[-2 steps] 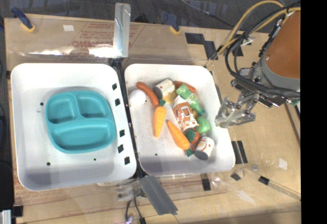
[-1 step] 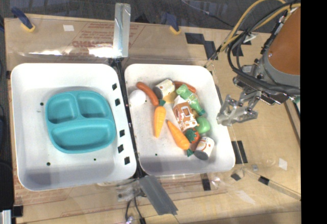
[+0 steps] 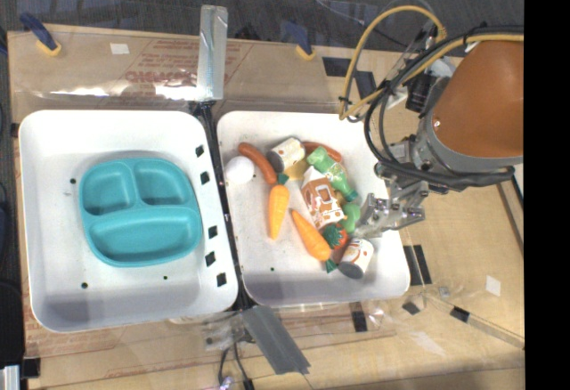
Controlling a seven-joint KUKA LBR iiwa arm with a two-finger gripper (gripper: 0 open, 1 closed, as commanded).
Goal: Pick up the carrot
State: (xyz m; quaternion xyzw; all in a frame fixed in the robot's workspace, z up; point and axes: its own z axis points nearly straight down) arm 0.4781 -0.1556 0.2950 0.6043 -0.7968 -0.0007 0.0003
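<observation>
Nothing lifted yet — both carrots lie in the right bin; the tool hovers nearby, its grip state unreadable.

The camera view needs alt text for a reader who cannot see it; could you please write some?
A grey robot arm's gripper hangs over the right edge of the right white bin, beside a pile of toy food that includes two orange carrots. The left white bin holds a teal divided plate.
</observation>
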